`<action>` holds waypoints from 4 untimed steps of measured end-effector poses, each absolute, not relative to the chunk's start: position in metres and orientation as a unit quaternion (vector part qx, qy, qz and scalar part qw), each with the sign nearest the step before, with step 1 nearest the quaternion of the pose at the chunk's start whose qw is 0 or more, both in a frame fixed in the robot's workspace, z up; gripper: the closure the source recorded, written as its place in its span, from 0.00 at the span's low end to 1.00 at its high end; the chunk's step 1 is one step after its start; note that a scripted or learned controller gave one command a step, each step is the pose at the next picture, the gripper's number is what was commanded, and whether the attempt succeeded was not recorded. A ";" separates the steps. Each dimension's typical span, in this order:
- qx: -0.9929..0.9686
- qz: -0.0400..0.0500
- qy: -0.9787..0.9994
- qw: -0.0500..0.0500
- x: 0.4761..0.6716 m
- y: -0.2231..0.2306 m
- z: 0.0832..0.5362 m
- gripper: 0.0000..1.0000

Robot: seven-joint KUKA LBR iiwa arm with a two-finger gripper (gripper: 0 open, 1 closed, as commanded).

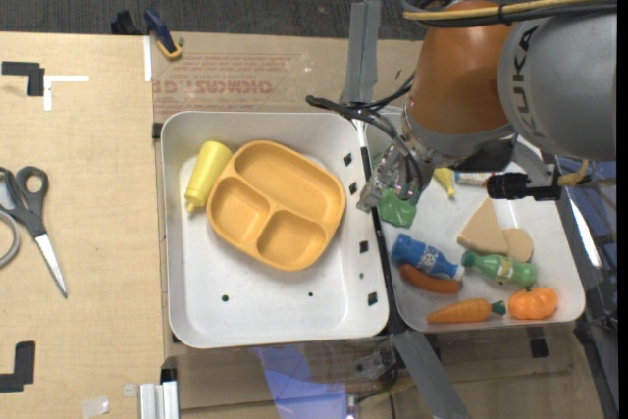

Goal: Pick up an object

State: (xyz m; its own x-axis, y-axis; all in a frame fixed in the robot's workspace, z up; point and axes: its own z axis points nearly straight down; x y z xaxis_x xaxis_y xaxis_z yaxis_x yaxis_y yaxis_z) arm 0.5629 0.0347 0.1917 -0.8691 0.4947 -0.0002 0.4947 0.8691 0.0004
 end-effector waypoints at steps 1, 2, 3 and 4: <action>0.272 0.000 0.962 0.002 0.593 0.006 0.256 1.00; 0.280 0.000 0.960 0.002 0.628 0.021 0.245 1.00; 0.183 0.000 0.983 0.003 0.617 -0.029 0.272 1.00; 0.203 0.000 0.979 0.001 0.586 -0.104 0.114 1.00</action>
